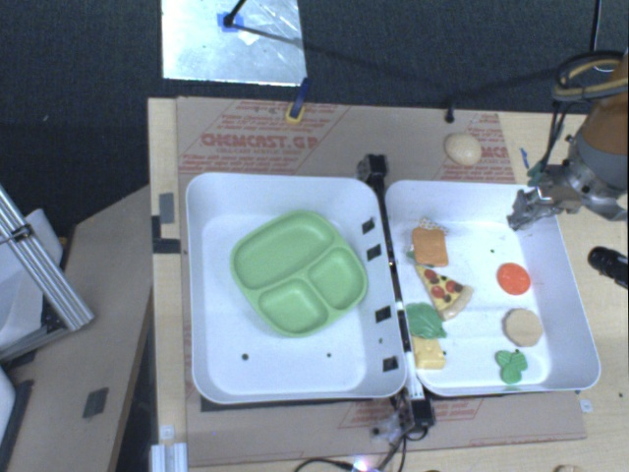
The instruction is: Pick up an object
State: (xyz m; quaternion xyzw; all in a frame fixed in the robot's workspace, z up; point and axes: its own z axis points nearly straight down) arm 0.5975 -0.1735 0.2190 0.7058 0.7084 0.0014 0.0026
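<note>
The gripper hovers by the right bin, fingers' state unclear; the orange disc inside looks light, rigid, best pinched across its edges.

The worktop is pale wood, covered over most of its middle by a brown cardboard sheet printed with red lettering. Two shallow white bins rest on that sheet, touching along a black hinged seam: the left bin and, just to its right, the right bin. Beyond the right bin's far rim a small beige ball sits on the cardboard. A yellow clip lies at the cardboard's far edge, beyond the left bin.
</note>
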